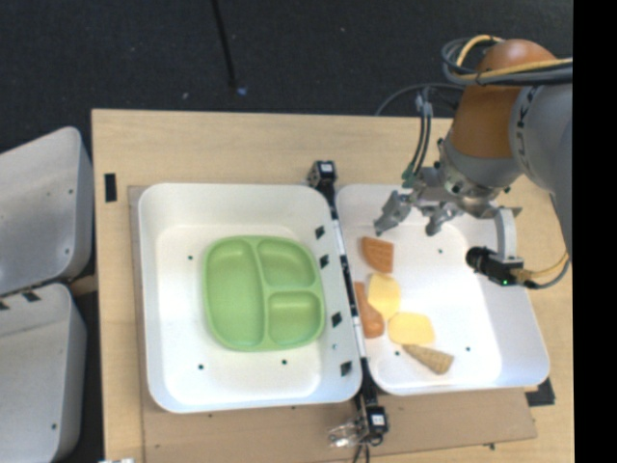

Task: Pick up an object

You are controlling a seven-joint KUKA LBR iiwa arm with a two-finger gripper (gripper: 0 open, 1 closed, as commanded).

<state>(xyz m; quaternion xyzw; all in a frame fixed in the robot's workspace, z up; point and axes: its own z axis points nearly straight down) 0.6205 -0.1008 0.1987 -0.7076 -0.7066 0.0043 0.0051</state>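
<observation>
Food pieces cluster in the right bin (501, 345), the orange wedge (378, 254) nearest the tool (415, 212), which hovers just above-right of it, fingers spread wide and empty. Descending off-centre could nudge the wedge against the bin's divider rather than trap it.

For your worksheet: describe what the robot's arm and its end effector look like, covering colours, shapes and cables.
The arm is grey and rounded, with a broad orange band above the wrist. Thin cables loop over the top and trail down beside it. The end effector is grey metal with two slim fingers.
</observation>
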